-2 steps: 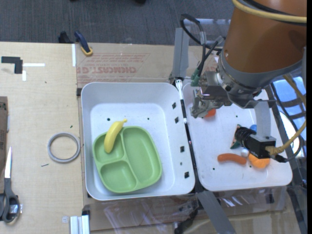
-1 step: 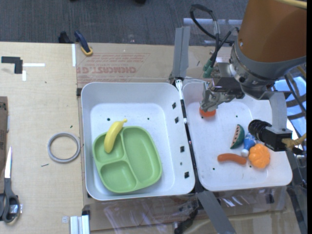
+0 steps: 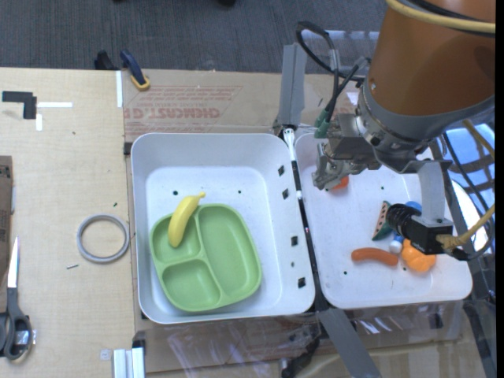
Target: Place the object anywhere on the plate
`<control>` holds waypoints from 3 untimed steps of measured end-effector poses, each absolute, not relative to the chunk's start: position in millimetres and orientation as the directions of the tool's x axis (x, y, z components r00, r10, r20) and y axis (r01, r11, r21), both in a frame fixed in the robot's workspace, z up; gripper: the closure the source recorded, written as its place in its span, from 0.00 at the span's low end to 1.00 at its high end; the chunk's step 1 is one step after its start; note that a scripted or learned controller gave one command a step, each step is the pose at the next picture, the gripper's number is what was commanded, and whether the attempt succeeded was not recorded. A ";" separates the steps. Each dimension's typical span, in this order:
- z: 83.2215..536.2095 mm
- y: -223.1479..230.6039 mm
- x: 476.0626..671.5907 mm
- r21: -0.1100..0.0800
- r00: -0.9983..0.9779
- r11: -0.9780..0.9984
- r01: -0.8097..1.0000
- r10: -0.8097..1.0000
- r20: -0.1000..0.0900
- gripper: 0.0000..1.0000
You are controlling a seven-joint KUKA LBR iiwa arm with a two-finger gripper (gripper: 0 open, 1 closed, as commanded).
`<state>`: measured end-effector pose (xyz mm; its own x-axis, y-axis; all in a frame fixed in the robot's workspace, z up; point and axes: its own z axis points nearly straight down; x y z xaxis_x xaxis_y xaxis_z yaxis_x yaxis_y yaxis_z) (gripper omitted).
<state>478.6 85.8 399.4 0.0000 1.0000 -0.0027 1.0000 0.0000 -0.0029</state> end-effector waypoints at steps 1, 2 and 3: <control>370.5 71.5 478.5 -0.003 0.004 -0.004 1.000 1.000 -0.002 1.00; 424.1 40.1 478.6 -0.002 0.002 -0.002 1.000 1.000 -0.002 1.00; 393.8 48.3 478.6 -0.003 0.000 0.000 1.000 1.000 -0.002 1.00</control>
<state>478.6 48.3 393.8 -0.0002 1.0000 -0.0024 1.0000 0.0002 -0.0028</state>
